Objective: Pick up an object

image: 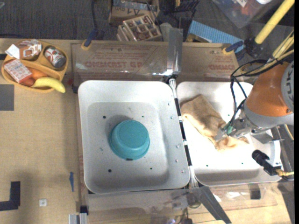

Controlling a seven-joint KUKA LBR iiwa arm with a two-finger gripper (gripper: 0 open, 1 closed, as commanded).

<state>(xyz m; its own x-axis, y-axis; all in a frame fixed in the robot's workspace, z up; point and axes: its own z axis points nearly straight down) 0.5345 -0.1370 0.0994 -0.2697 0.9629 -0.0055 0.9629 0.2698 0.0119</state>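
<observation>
Cloth (202,117), tan and crumpled, is seen lying in the right bin (219,171), stretched at a slant from the upper left part of the floor down toward the middle right. Its surface is soft and wrinkled, with a thicker bunched fold near the upper end and a thinner, flattened tail at the lower end. The gripper (230,130) is lowered onto that lower end, and the fabric is touched there; whether the claw is open, closed or pinching the fabric cannot be told, since the tips are blurred and partly hidden by the wrist. The arm (270,99), grey with an orange band, is seen reaching in above the right bin's far side. In the left bin (93,101) a teal bowl (130,139) is set upside down near the centre of the floor, well apart from the cloth. On the bench at the far left a yellow tray (14,80) of toy food is placed, with a banana (49,83) on its near rim.
</observation>
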